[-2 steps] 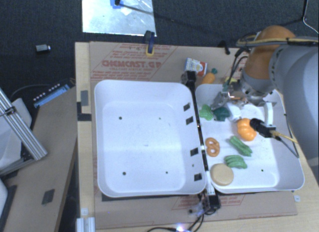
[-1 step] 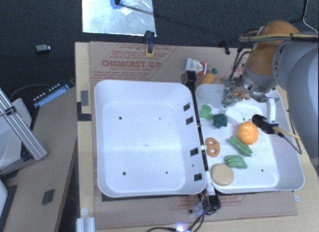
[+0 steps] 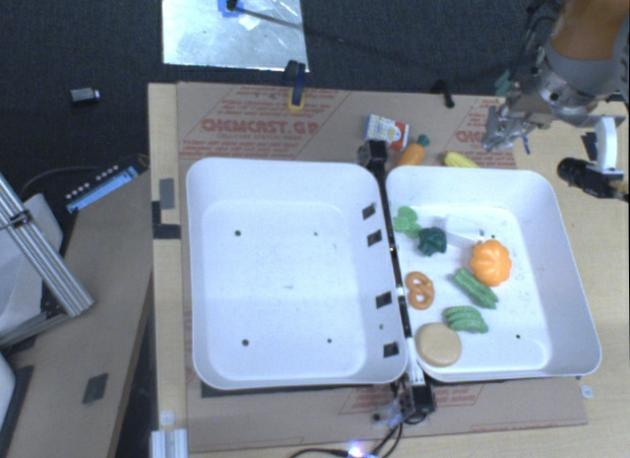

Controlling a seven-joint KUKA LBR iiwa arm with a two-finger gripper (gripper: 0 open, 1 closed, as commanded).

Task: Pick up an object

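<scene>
We are viewing the surface [image 3: 246, 116] bearing two white bins: the left bin [image 3: 285, 274] and the right bin [image 3: 551, 249]. The arm [image 3: 589, 28] is hanging beyond the right bin's far rim, its claw [image 3: 504, 133] gripping nothing; we cannot tell its opening. Well apart from it, inside the right bin, are lying an orange fruit [image 3: 490, 261], a tan disc [image 3: 439, 345], a pretzel [image 3: 420, 290] and green pieces [image 3: 466, 319].

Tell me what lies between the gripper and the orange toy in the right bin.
In the camera view, between gripper and orange toy: bare board, the right bin's far rim, bare floor.
</scene>
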